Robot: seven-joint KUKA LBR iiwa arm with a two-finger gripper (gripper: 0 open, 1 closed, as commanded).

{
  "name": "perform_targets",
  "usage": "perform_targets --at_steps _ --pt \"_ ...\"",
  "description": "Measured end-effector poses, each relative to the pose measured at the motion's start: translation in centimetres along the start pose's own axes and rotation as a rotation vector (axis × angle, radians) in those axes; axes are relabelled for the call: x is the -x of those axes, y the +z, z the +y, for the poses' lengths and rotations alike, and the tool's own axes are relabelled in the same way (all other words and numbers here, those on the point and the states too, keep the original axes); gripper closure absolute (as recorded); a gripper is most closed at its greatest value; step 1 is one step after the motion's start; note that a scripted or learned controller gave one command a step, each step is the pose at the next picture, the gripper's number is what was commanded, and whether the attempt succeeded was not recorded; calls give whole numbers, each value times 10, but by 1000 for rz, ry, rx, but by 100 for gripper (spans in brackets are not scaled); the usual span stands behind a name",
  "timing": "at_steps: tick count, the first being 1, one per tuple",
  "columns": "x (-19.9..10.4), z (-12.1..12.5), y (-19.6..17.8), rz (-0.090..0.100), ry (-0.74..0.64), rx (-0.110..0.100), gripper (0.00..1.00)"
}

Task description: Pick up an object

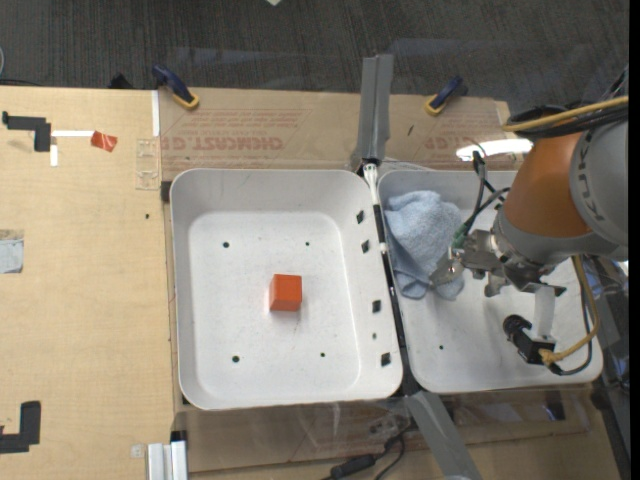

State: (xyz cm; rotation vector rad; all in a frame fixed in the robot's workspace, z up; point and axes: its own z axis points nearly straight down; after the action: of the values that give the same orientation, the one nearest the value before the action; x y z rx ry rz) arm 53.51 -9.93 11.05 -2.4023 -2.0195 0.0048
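An orange-red block [286, 293] lies near the middle of the left bin [200, 268]. A crumpled light blue cloth [418, 226] sits against the left wall of the right bin [470, 358]. My gripper [455, 266] is low in the right bin, at the cloth's lower right edge and touching its folds. The wrist and the orange band above it hide much of the gripper. Whether any cloth is caught in it is not clear from here.
A grey divider bar [375, 118] runs between the two bins at the back. Black cable loops [525, 340] hang from the wrist over the right bin's floor. Clamps [176, 86] hold the cardboard behind the bins.
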Motion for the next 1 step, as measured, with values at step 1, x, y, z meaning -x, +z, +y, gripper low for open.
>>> perform_targets --at_steps 1 --pt "-58 -9 -81 -1 -24 3 0"
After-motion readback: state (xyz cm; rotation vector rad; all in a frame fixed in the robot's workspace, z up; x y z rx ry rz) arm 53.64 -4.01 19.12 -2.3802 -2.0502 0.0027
